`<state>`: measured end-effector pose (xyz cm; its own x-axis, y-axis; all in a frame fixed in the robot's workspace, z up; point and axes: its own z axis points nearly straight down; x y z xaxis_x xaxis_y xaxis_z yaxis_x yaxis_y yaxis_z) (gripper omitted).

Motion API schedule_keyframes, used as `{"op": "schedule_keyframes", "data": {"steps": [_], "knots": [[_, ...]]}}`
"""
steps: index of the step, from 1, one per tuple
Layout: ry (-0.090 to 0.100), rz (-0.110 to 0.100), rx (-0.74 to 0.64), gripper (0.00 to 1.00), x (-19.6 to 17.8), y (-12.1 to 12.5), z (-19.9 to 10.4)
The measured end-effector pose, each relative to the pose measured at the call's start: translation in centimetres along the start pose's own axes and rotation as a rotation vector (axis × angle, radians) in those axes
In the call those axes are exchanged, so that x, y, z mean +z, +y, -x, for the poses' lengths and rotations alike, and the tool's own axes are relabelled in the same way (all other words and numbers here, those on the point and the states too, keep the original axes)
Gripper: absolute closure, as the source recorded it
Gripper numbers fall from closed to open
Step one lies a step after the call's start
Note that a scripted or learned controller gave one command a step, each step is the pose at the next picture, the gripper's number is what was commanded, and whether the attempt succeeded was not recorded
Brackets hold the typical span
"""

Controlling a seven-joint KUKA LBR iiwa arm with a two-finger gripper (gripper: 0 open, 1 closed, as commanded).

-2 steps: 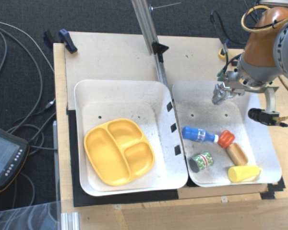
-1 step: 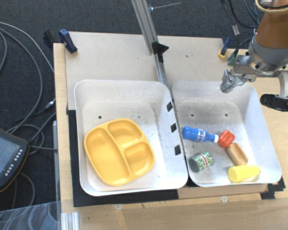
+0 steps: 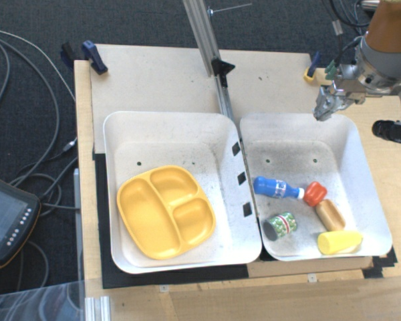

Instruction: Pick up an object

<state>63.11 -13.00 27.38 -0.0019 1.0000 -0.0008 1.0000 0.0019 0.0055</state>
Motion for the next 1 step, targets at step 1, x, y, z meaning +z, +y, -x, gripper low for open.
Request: {"op": "schedule_keyframes", "data": {"steps": [1], "knots": [[0.004,-0.007,-0.005,1.00,0.22,-0.78,-6.04]]}}
